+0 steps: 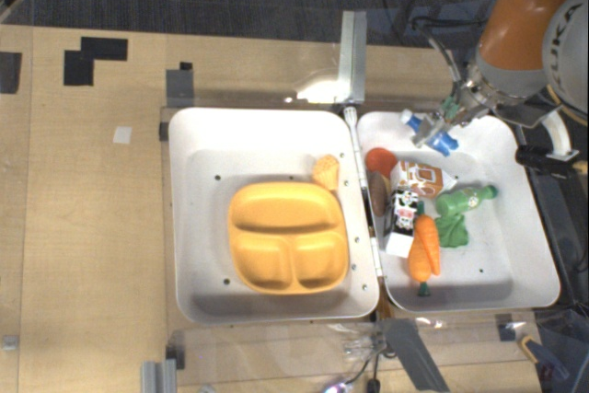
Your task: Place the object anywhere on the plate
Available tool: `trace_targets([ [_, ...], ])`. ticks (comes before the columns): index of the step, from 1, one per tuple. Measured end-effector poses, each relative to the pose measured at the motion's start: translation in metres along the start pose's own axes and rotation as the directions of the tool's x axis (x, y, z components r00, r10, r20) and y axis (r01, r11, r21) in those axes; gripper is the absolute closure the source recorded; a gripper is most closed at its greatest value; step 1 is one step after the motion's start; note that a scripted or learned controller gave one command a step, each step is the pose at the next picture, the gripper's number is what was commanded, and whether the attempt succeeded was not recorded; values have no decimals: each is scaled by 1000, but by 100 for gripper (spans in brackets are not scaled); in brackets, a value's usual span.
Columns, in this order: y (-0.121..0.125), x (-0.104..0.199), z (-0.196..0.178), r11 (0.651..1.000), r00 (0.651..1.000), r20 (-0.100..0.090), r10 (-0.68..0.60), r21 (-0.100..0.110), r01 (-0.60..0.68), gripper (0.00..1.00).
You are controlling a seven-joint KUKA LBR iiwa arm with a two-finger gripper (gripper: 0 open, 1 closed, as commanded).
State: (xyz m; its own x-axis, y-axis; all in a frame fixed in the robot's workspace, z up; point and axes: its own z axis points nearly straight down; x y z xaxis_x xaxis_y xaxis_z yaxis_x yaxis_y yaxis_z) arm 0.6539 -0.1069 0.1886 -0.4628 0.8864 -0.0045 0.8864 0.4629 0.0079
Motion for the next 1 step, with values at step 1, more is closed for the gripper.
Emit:
trace_targets([
  [1, 65, 90, -13, 1000, 1000, -2, 22, 1, -22, 100],
])
